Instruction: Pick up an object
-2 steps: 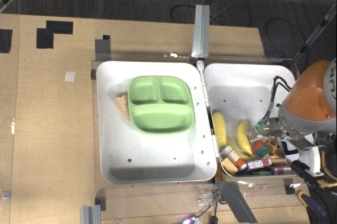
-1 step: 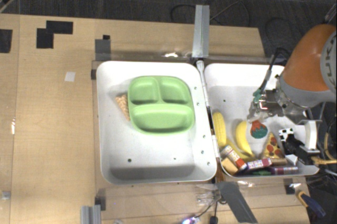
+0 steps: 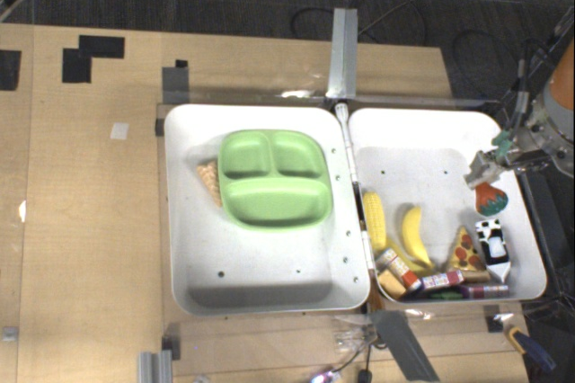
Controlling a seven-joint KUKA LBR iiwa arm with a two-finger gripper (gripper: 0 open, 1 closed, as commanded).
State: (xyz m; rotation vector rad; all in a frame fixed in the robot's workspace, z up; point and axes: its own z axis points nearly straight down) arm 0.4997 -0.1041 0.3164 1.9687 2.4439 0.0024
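- Two shallow white bins sit side by side on the tabletop [image 3: 81,192]: the left bin [image 3: 189,273] carries a green divided tray [image 3: 272,177] with a tan waffle-like piece [image 3: 208,182] tucked at its left edge; the right bin [image 3: 422,138] holds the candidates for picking.
- The end effector [image 3: 490,164] hangs over the right bin's far right side, just above a small red-orange item [image 3: 491,198]; whether it is spread or pressed together I cannot tell at this size, and I see nothing pinched in it.
- Nearest candidates: the red-orange item directly below, then a black-and-white object [image 3: 492,244] and a pizza-slice toy [image 3: 464,250] nearer the front wall.
- A banana [image 3: 413,236] and a corn cob [image 3: 374,219] lie well apart from the end effector, toward the bin's left.
- Advice for this step, as I judge it: I would descend straight onto the red-orange item, centring on it, since it stands clear of its neighbours.
- Risk: the bin's right wall is near; approaching off-centre could nudge the item against it.
- The crowded front row [image 3: 431,282] I would avoid.
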